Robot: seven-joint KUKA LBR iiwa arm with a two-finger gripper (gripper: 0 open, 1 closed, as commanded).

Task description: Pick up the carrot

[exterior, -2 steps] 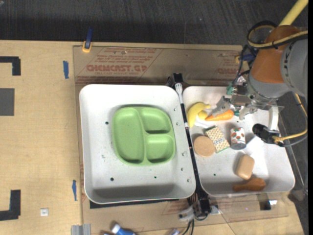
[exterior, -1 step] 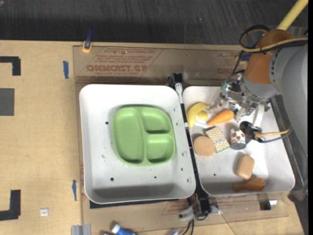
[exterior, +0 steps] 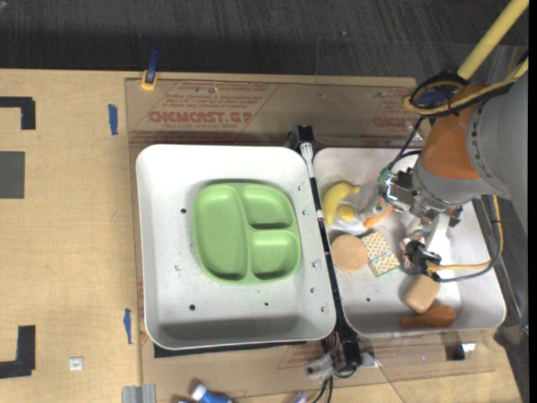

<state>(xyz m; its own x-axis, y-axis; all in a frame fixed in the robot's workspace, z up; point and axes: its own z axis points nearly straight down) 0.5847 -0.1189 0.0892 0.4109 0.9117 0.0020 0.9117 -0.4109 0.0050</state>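
The carrot (exterior: 377, 217) shows as a small orange piece in the right bin (exterior: 478, 305), just right of a yellow banana (exterior: 337, 200). My gripper (exterior: 404, 215) hangs low over the middle of that bin, directly beside and partly over the carrot's right end. The grey wrist with its orange band (exterior: 445, 154) covers the area behind it. I cannot see whether the carrot is between the fingers.
A round tan cookie (exterior: 350, 253) and a checkered waffle piece (exterior: 382, 255) lie below the carrot. A tan bread block (exterior: 419, 293) and a brown sausage (exterior: 429, 316) sit near the bin's front. The left bin (exterior: 159, 292) holds a green divided plate (exterior: 220, 242).
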